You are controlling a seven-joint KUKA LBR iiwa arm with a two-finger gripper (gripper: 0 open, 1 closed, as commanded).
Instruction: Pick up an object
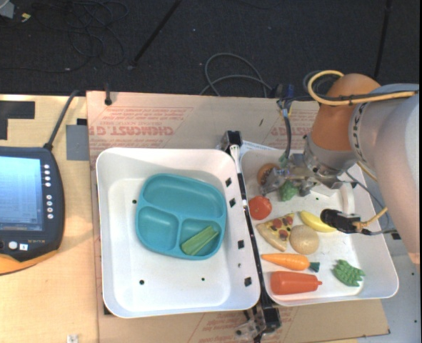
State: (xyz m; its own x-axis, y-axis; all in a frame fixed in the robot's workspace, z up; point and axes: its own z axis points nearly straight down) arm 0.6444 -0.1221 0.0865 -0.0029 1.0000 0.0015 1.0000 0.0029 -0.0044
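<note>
the gripper [288,181] is low in the far part of the right bin [382,281], right over a small green broccoli piece [289,191] that sits just past the tomato [260,207]. taking the tomato as the landmark: the broccoli lies a little beyond it and toward the arm's side, and a brown roundish thing [268,171] lies farther back still. the gripper's metal parts crowd the broccoli so closely that i cannot tell whether it is spread, closed or gripping anything.

nearer than the tomato are the pizza slice [276,230] and a pale potato [304,239]. the banana [315,221] lies off toward the arm, with its long axis slanting from the tomato's side toward the near right. the carrot [289,261] and a red pepper [294,284] lie closest to the viewer, both running roughly crosswise. a green leafy piece [348,272] sits well apart toward the bin's near right corner.

the broccoli looks like the target, sitting directly below the wrist and not off to a side, so my guess is that the coming move needs little sideways travel. the brown thing just behind could get nudged.

the left bin [118,263] holds a teal divided plate [178,213] with a green piece [199,240] in one compartment.
</note>
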